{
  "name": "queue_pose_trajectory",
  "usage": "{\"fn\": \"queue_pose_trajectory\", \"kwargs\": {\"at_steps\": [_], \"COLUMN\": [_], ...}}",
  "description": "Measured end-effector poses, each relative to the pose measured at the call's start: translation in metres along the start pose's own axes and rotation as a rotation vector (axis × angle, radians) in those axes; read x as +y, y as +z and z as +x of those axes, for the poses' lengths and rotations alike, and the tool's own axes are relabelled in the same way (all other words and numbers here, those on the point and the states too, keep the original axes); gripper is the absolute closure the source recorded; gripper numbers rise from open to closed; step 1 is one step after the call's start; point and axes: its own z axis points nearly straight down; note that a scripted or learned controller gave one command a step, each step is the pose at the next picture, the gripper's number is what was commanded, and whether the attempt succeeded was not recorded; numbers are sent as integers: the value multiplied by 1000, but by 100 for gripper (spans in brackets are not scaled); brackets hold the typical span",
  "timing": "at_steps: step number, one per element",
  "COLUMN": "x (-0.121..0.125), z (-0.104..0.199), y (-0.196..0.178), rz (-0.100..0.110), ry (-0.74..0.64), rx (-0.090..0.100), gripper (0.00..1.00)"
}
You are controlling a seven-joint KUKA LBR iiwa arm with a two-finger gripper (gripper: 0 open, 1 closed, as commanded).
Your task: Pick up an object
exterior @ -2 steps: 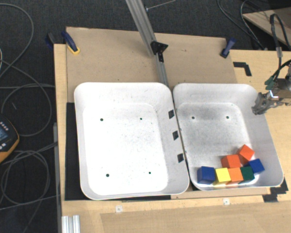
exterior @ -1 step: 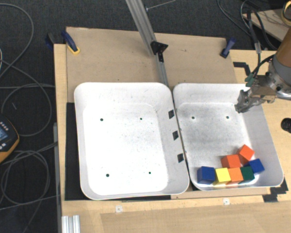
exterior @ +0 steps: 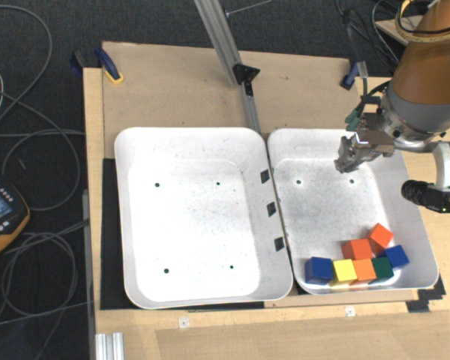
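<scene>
Blue [exterior: 319, 268], yellow [exterior: 344, 271], orange [exterior: 356, 249] and green [exterior: 382, 266] blocks lie in a white, black-speckled bin [exterior: 315, 201].

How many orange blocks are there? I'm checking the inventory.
3, all in the right bin's near corner: one at the cluster's far right, one just left of it, one in the front row beside the yellow block. Others may be hidden underneath.

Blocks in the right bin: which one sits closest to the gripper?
The orange block at the top of the cluster, tilted and standing farthest up the right bin toward the gripper. The other blocks lie below it, along the bin's near wall.
</scene>
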Motion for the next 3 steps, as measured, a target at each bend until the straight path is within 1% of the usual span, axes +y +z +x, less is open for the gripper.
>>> {"fn": "queue_pose_trajectory", "kwargs": {"at_steps": [1, 2, 3], "x": [13, 4, 7], "z": [48, 100, 154], "y": [11, 25, 44], "rz": [2, 3, 5], "ry": [1, 1, 1], "rx": [-1, 0, -1], "gripper": [100, 100, 100]}}
